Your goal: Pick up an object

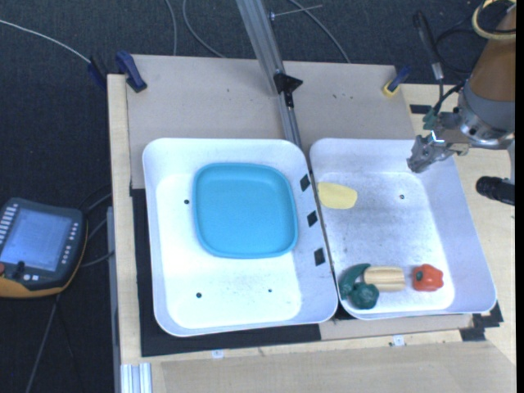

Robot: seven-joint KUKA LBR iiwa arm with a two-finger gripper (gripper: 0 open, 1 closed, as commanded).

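Yellow object (336,196) lies in right bin (458,211), near its upper left corner. Green object (359,286), tan block (385,278), red object (426,277) in a row at that bin's bottom edge. Blue plate (245,210) in left bin (164,219). End effector (422,157) over right bin's top right corner, away from objects; grip state can't be told.

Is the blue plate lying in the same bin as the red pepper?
No. The blue plate lies in the left bin; the red pepper lies in the right bin.
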